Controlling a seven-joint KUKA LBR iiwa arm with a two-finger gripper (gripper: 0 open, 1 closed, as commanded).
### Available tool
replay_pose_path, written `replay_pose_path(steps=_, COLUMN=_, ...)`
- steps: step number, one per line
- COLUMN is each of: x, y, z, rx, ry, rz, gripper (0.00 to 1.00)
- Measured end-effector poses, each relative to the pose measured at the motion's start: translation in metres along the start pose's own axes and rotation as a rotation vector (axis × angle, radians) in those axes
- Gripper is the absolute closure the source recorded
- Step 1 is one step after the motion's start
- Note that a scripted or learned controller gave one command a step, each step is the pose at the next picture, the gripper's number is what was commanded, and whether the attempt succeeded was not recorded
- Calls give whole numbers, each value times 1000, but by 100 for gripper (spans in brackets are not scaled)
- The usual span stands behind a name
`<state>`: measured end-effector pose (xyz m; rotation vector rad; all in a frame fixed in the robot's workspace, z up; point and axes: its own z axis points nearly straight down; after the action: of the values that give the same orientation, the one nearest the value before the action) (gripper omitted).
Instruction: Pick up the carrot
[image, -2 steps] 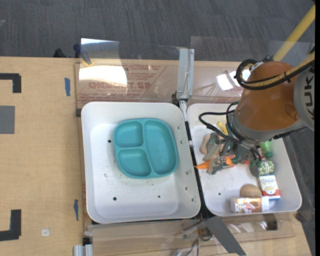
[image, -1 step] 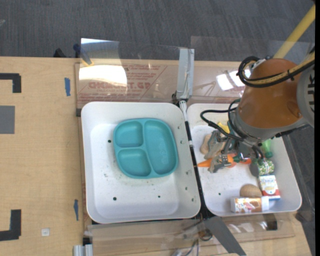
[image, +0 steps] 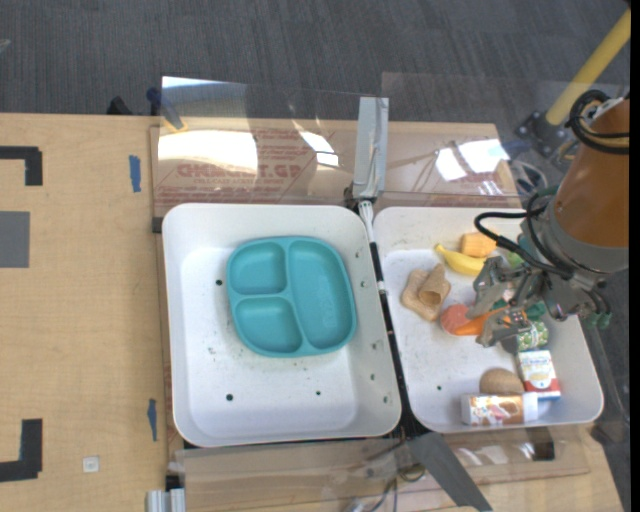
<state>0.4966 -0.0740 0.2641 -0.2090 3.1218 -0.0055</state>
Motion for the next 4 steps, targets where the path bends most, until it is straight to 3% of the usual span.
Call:
replay_pose_path(steps=2, x=-5, y=3, z=-19, rx=0, ry=-12, rz=-4, gripper=100)
replay_pose_path(steps=3, x=-5, y=3, z=-19, rx=-1, ry=-11, rz=-4, gripper=0)
replay_pose_path(steps=4, x=10, y=-40, z=136, rx=3, ry=-15, rz=-82, gripper=0)
